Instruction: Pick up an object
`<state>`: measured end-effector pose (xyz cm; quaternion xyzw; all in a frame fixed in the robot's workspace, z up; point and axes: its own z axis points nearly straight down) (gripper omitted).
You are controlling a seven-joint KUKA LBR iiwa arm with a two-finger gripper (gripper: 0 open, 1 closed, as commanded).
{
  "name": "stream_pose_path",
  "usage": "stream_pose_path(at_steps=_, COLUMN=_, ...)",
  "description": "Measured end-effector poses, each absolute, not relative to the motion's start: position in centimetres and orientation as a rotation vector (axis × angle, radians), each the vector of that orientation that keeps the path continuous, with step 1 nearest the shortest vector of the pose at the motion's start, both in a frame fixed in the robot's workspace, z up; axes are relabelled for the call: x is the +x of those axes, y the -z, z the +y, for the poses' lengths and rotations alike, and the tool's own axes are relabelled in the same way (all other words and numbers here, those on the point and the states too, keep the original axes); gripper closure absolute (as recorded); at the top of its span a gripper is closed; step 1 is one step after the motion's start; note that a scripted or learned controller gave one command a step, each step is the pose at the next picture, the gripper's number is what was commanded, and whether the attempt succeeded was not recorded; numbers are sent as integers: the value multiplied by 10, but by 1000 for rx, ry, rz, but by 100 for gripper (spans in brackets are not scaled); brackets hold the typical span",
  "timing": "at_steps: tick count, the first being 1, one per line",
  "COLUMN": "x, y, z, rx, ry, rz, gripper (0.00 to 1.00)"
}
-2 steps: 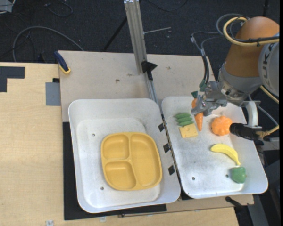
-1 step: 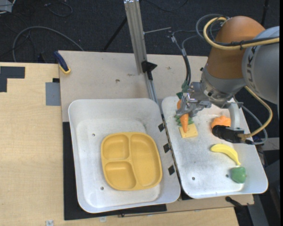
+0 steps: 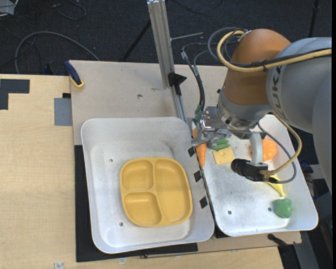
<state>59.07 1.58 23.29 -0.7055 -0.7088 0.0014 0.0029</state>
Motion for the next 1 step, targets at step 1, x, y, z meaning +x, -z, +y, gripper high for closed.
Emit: stream_pose_path(at_steps=1, x=594, y=-233, z=74, rx=-2213, ry=-2, rz=-2225, gripper=100)
